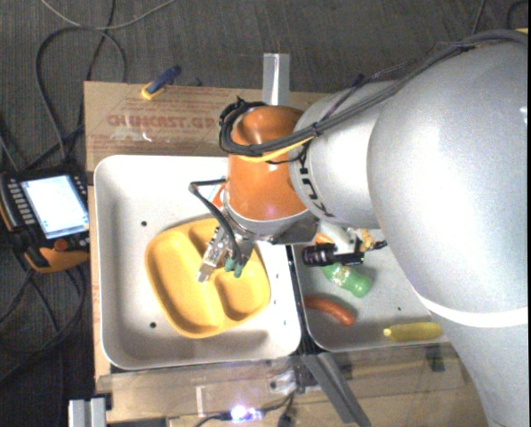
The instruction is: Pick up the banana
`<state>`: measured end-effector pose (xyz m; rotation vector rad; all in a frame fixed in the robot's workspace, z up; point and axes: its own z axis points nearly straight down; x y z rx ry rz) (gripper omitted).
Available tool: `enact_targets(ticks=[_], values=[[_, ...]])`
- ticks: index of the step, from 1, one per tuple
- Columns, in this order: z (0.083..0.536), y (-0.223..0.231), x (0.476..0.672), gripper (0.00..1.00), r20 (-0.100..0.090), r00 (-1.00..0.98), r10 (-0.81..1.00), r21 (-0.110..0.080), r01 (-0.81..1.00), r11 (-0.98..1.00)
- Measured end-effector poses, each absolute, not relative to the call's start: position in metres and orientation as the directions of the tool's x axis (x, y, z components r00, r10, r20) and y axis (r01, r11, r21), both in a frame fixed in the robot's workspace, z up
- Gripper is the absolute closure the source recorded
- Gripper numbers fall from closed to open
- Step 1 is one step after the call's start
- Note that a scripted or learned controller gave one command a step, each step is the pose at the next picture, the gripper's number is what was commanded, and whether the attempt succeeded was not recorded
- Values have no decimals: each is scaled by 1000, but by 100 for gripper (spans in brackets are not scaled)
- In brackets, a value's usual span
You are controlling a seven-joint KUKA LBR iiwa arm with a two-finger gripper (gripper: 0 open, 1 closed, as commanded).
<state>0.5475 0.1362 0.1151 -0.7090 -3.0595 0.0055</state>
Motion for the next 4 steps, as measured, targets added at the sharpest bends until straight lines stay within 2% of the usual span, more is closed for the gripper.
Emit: enact_targets(ticks=[1,2,3,4], values=[[119,137,549,0,-3,-899,438,0,438,899],[106,122,580,0,6,-972,236,10,236,972],[107,134,586,0,10,-724,690,-3,690,724],[95,176,634,0,-5,-752,659,6,659,752]])
